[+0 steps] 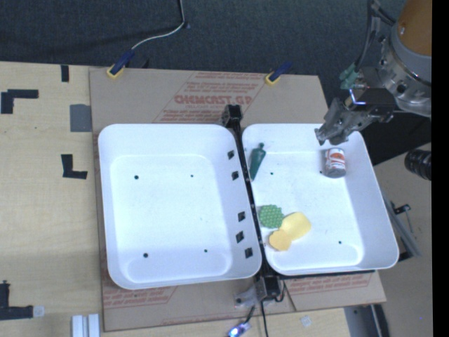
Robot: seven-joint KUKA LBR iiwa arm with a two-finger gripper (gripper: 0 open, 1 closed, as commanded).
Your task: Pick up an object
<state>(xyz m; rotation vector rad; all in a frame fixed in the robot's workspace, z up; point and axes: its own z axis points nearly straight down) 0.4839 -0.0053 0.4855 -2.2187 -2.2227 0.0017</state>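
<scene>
The one thing legible from here is the red printing on the cardboard sheet (210, 97) spread under the two white bins: a bold line near its far edge that looks like "CHEMCAST GP", though the letters are blurred and I would not swear to each one. Smaller red lines run slantwise beside and below it, too fine to read. The small can (335, 162) in the right bin (372, 209) carries a red and white label, but no word on it can be made out.
</scene>
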